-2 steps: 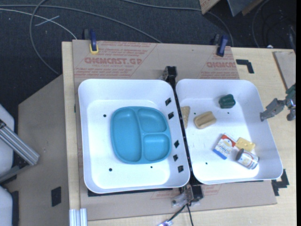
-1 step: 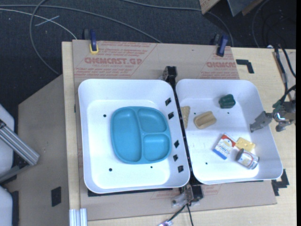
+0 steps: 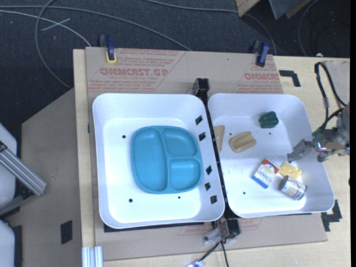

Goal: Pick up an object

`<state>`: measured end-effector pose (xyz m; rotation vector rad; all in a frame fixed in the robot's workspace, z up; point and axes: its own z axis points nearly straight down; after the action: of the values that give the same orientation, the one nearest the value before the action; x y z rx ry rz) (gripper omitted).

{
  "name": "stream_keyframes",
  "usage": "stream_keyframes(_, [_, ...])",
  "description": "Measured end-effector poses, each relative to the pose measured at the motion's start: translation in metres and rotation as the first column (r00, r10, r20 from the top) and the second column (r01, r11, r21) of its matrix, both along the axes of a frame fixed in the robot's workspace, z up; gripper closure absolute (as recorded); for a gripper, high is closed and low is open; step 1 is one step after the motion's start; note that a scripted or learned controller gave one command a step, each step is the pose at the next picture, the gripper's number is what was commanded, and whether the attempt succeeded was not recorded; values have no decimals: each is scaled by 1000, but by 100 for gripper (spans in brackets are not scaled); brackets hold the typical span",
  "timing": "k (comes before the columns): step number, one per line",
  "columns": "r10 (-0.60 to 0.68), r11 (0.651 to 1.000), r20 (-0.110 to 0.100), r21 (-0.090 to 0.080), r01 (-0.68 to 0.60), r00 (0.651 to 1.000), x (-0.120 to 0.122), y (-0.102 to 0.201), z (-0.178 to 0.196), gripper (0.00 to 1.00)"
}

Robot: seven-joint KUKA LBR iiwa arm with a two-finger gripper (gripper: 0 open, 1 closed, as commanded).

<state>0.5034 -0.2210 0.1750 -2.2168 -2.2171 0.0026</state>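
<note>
End effector (image 3: pixel 307 148) hovers at right edge of frame, prongs spread, gripping nothing; yellow block (image 3: pixel 290 170), small can (image 3: pixel 291 188) and packet (image 3: pixel 265 174) huddle lower right, so fingers could snag two

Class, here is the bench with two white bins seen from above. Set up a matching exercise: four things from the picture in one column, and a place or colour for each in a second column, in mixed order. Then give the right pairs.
Things:
1. divided plate
2. green object
3. tan piece
4. small can

Places and colours:
A. lies on its side near the right bin's front corner
B. light blue, in the left bin
C. dark, near the right bin's back wall
D. in the right bin, close to the divider between the bins

Pairs: 1-B, 2-C, 3-D, 4-A
</note>
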Motion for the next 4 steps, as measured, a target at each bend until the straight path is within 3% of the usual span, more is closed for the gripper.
stream_keyframes(1, [1, 1000, 0, 0, -1, 1000, 3, 5, -44, 0])
stream_keyframes(2, [1, 1000, 7, -2, -1, 1000, 5, 4, -30, 100])
stream_keyframes(4, [1, 1000, 11, -5, -1, 1000, 1, 10, 52, 100])
